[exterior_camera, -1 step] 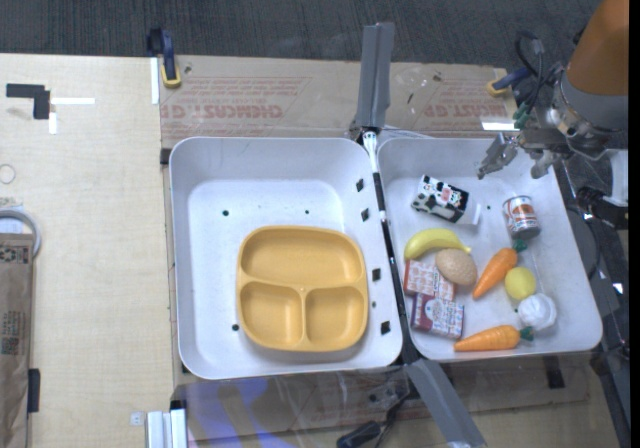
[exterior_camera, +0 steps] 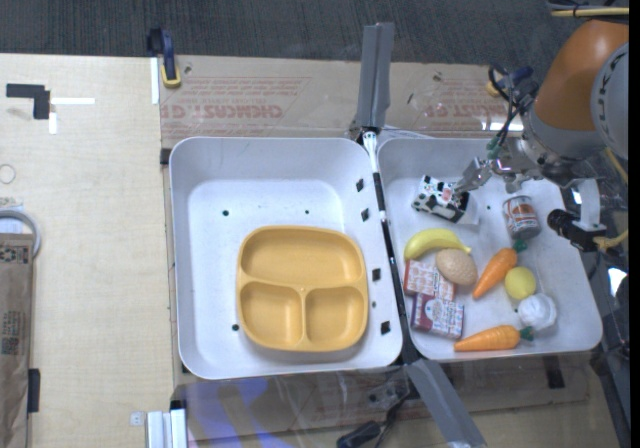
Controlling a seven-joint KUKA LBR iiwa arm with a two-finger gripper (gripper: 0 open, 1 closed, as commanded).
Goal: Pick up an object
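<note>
My gripper (exterior_camera: 472, 179) reaches in from the right over the back of the right bin (exterior_camera: 570, 341). Its tip is right beside a small black-and-white toy (exterior_camera: 439, 198) lying on the bin floor, at the toy's right end. I cannot make out whether it touches the toy. Further in the same bin lie a banana (exterior_camera: 435, 241), a beige egg-like piece (exterior_camera: 456, 266), two carrots (exterior_camera: 493, 273) (exterior_camera: 487, 338), a lemon (exterior_camera: 520, 283), a small can (exterior_camera: 520, 217), a white bulb (exterior_camera: 537, 311) and two red-and-white cartons (exterior_camera: 428, 279) (exterior_camera: 438, 317).
The left bin (exterior_camera: 200, 236) holds a yellow divided plate (exterior_camera: 302, 288). A grey divider post (exterior_camera: 375, 76) rises between the bins at the back. The arm's orange band (exterior_camera: 580, 76) and cables hang over the right bin's back right corner.
</note>
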